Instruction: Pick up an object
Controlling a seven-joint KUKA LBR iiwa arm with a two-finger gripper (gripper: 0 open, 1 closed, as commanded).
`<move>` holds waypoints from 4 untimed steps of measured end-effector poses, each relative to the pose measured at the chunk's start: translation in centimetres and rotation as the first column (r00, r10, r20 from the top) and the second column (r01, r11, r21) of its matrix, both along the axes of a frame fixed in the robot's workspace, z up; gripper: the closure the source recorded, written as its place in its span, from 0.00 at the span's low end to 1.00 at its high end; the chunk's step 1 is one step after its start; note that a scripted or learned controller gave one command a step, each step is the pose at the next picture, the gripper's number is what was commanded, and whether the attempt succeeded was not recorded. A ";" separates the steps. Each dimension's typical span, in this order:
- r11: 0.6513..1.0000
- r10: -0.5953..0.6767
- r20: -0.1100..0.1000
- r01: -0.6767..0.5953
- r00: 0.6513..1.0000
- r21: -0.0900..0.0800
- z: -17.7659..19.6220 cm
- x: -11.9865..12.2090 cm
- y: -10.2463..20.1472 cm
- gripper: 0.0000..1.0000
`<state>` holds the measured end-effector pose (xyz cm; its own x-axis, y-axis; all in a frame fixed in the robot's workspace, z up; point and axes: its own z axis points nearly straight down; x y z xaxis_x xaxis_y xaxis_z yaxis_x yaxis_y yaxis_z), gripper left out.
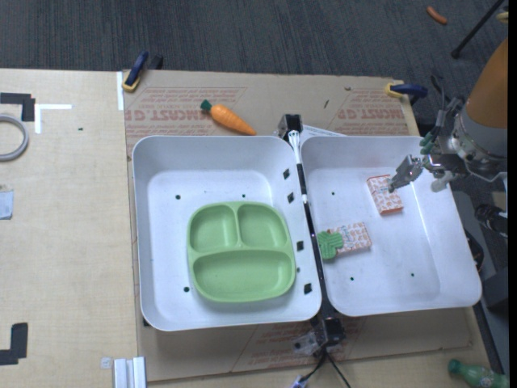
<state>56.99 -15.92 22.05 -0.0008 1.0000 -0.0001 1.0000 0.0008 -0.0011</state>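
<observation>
Where the surface point(65, 241) comes closest to the camera, we see a green bottle point(477, 372) lying at the lower right corner and a black clamp point(323, 334) gripping the near edges of the two bins. Just beyond it, the left bin point(153, 217) holds a green divided plate point(241, 252) with three compartments, resting flat in the middle of the bin floor. In the right bin point(436, 273) we find a small patterned packet with a green end point(344, 240), lying close to the wall shared with the left bin. A little farther back in the same bin sits a second small patterned packet point(385, 195), pinkish-red and tilted slightly, well apart from the first.

The gripper point(401, 176) hangs right at that farther packet's right edge, reaching in from the grey arm point(468, 148) with its orange band point(494, 91). We cannot tell whether the jaws are spread or closed, nor whether they touch the packet; nothing is visibly held between them.

Behind the bins, on the brown cardboard point(339, 107), a toy carrot point(228, 117) lies near the left bin's far edge. Farther still, a blue-and-yellow clamp point(136, 70) pins the cardboard's left corner and another point(406, 91) pins its right. On the dark floor beyond, a small orange object point(437, 14) lies by itself.
</observation>
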 end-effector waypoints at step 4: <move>0.996 -0.088 0.002 0.088 0.996 -0.001 2.6 -5.6 11.0 1.00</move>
